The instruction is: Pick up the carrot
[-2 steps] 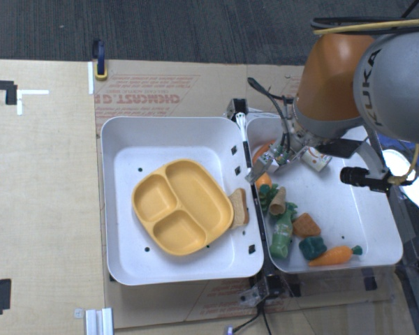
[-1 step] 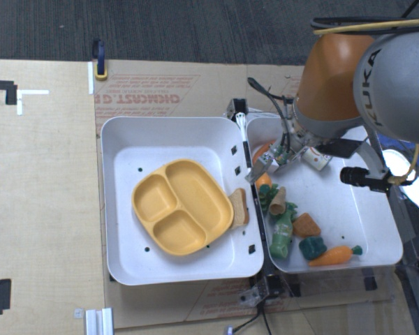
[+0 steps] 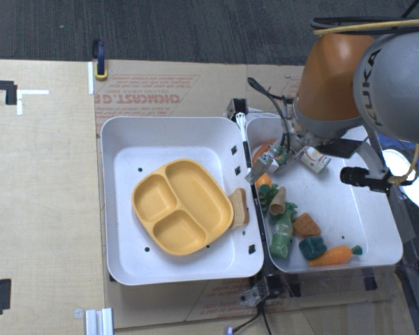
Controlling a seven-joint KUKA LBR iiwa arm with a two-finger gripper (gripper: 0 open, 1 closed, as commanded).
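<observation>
You see the orange toy carrot with its green leafy tip point(image 3: 333, 255) lying near the front edge of the right shallow white plastic bin point(image 3: 377, 208) — just beside a teal toy piece point(image 3: 312, 246) and an orange wedge point(image 3: 306, 225). The grey arm's two-finger gripper point(image 3: 274, 160) hovers at that bin's far-left corner, well apart from the carrot — you cannot tell how its fingers are set. The left white bin point(image 3: 119, 187) holds a yellow three-compartment plastic plate point(image 3: 181, 206), with a tan slice of toy bread point(image 3: 239, 209) touching the plate's right edge.
</observation>
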